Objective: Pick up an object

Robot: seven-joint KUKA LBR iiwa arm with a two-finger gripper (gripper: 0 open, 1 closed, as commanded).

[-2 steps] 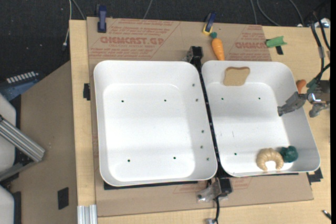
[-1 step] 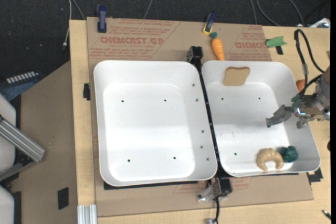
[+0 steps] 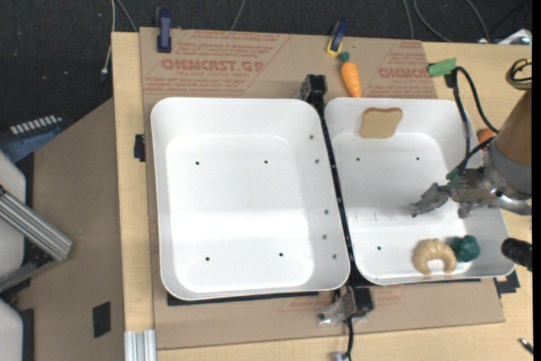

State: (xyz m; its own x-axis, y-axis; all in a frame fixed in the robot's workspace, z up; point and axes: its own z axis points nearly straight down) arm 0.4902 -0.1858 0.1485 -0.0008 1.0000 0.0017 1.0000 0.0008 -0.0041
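My gripper (image 3: 441, 214) hangs over the right part of the right bin (image 3: 397, 173), reaching in from the right edge. Its two fingers look spread apart, one pointing left (image 3: 425, 201), and nothing sits between them. A tan croissant (image 3: 434, 256) lies just below the gripper near the bin's front edge, with a small dark green object (image 3: 466, 248) touching its right side. A slice of toast (image 3: 380, 123) rests at the bin's far wall.
The left bin (image 3: 245, 266) sits beside the right one, the two rims meeting in the middle. An orange carrot (image 3: 350, 79) lies on the cardboard behind the bins. Clamps (image 3: 337, 37) and cables line the bench's far edge.
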